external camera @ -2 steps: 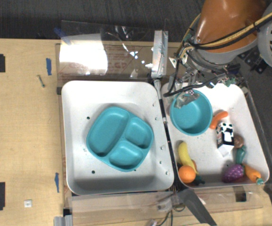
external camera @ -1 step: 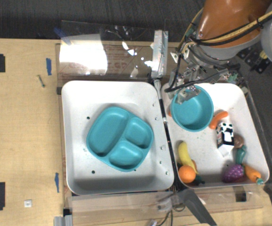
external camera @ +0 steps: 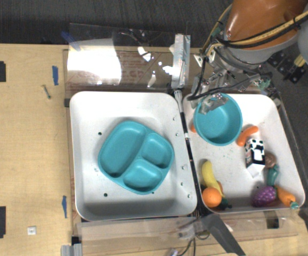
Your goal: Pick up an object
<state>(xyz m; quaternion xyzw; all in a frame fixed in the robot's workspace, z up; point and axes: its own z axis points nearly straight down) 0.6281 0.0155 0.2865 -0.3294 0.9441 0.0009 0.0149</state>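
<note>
A teal bowl (external camera: 219, 124) sits at the back left of the right bin (external camera: 287, 143), its opening facing up. My gripper (external camera: 213, 101) hangs from the orange-banded arm directly over the bowl's far rim, with its tip reaching just inside the rim. Wrist parts and cables hide how the jaws stand. A banana (external camera: 209, 174) and an orange (external camera: 211, 197) lie at the bin's front left. Along the right side lie an orange toy piece (external camera: 248, 134), a black-and-white carton (external camera: 255, 152), purple grapes (external camera: 265, 196) and a carrot (external camera: 286, 197).
The left bin (external camera: 84, 116) holds a teal divided plate (external camera: 136, 156). A clear plastic sheet (external camera: 127, 63) and a grey upright post (external camera: 180, 60) stand behind the bins. The wooden bench (external camera: 21, 143) spreads out to the left.
</note>
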